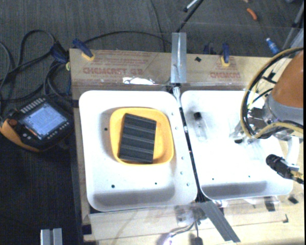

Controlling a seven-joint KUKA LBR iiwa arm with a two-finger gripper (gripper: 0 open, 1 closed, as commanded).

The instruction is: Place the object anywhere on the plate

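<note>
**Two bins, one block resting on the plate**

Nearest the camera, a grey metal bracket (218, 223) crosses the bench's front edge just below the seam where the bins meet. Behind it sit the left shallow white bin (94, 182) and the right shallow white bin (229, 180), touching along their inner walls.

In the left bin lies a yellow square plate with rounded corners (166, 142). A dark grey ribbed rectangular block (137, 138) lies flat on it, well inside the rim and turned slightly off square.

In the right bin, near its left wall, lies a small clear plastic piece with a black end (199, 124), well apart from the plate and touching nothing else.

The grey arm with its orange band (296, 83) hangs over the right bin's right side, looped in black and yellow cables. The gripper (244, 135) sits low beneath the wrist, apart from the clear piece; whether it is spread or closed cannot be told.

Farther back, a brown cardboard strip (117, 68) runs along the bench, pinned by blue-handled clamps (83, 50). On the dark carpet to the left lies a control pendant with a lit screen (41, 121).
</note>
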